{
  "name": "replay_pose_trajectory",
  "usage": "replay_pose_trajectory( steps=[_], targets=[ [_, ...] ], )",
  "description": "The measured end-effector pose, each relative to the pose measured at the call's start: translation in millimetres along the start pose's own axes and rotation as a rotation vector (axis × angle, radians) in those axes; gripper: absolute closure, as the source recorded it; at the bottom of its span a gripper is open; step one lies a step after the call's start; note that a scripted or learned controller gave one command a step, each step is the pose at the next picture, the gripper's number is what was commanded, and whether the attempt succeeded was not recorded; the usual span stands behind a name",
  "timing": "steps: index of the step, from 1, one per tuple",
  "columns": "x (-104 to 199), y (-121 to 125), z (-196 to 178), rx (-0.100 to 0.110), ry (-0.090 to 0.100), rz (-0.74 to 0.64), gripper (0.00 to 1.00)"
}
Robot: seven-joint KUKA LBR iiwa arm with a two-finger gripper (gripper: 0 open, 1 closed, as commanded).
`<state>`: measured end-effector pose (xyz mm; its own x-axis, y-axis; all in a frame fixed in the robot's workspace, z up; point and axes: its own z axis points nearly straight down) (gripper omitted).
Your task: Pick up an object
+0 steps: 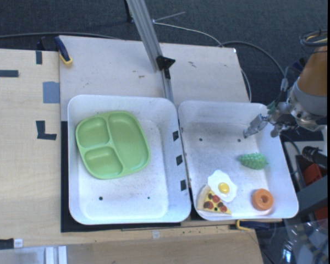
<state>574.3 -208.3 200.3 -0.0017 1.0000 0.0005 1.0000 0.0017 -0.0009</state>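
We see the gripper (262, 126) spread open, holding nothing; green toy (253, 160) just below it; no readable writing.

no text, label, brand, number or sign can be read anywhere. the dark tape pieces (5, 77) on the table (22, 164) carry no writing, and the small dark tags (180, 159) between the two bins are too small to make out.
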Motion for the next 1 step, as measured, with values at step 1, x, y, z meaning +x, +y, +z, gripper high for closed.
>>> replay_pose_trajectory(
  steps=[1],
  targets=[
    [0.0, 0.0, 0.0, 0.0, 0.0, 0.0, 0.0]
  ],
)
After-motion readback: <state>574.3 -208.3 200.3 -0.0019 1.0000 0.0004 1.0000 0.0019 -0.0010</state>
